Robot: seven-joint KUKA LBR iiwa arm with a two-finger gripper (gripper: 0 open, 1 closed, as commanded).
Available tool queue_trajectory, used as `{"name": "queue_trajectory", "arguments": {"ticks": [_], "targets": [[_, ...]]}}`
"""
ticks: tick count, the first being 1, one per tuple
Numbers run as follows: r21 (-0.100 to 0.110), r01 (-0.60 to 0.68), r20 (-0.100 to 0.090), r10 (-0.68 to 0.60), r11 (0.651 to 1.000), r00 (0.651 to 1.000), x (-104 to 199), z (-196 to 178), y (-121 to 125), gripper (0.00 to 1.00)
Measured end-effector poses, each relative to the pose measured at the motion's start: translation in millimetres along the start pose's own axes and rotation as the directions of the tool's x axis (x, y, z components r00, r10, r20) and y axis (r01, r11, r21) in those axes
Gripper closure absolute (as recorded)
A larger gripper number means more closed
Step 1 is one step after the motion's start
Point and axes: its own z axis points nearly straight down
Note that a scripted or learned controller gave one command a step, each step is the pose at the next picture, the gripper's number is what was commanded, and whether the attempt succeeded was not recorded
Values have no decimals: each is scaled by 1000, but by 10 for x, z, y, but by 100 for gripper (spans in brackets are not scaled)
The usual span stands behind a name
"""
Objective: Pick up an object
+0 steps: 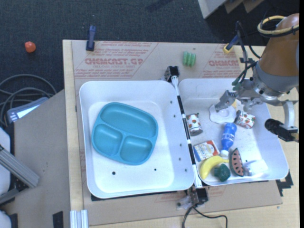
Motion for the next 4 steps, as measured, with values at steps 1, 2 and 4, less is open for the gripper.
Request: {"name": "queue_trajectory", "arguments": {"ticks": [1,2,4], "targets": [[2,-1,0,1,1000,1000,-316,1121,-177,0],[2,-1,-1,1,1000,1000,-13,1156,-493,0],[-2,1,0,-1,1000,1000,617,148,-201,100]]}}
